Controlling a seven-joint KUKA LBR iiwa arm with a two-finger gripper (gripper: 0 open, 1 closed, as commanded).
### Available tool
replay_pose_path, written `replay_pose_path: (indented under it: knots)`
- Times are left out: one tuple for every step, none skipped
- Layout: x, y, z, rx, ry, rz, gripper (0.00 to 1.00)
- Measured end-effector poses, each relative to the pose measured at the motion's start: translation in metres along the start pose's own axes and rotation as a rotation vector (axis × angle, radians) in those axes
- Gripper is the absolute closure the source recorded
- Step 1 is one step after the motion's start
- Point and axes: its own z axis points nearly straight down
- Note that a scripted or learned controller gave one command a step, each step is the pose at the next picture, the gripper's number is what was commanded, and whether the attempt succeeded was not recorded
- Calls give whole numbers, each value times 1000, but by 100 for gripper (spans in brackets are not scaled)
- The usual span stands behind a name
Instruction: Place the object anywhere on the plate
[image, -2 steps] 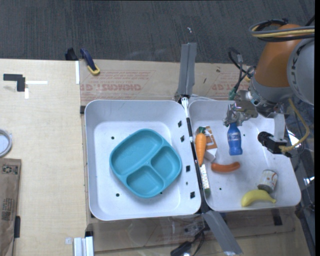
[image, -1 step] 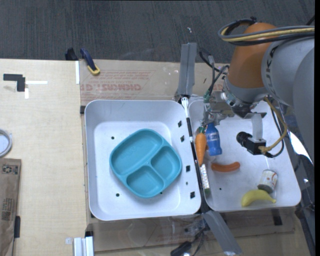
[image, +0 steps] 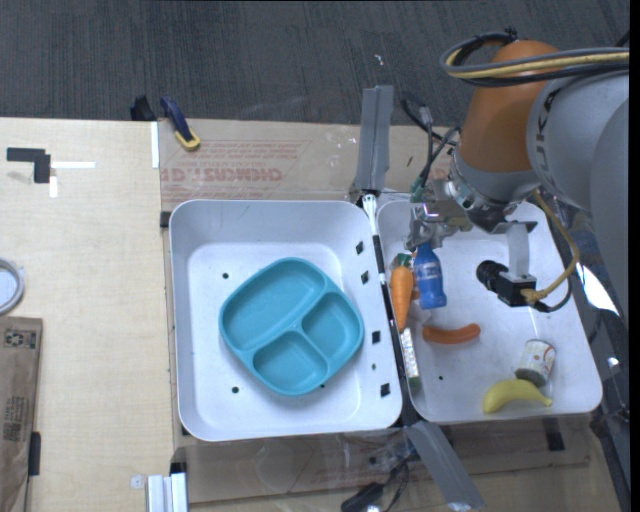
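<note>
Fingers' state impossible to tell, gripper (image: 428, 228) low over right bin (image: 570, 395), blue bottle (image: 429, 279) just below it beside carrot (image: 400, 291), sausage (image: 451, 334), banana (image: 515, 397) and small can (image: 537, 359) nearby, blue plate (image: 290, 326) in left bin (image: 195, 330)

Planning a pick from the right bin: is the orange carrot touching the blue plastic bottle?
Cannot tell. In the camera view the orange carrot and blue plastic bottle lie side by side with edges meeting, but the slant hides whether a gap remains.
</note>
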Motion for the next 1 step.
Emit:
replay_pose_path:
  knots:
    - [-71, 6, 7, -4, 0, -161, 100]
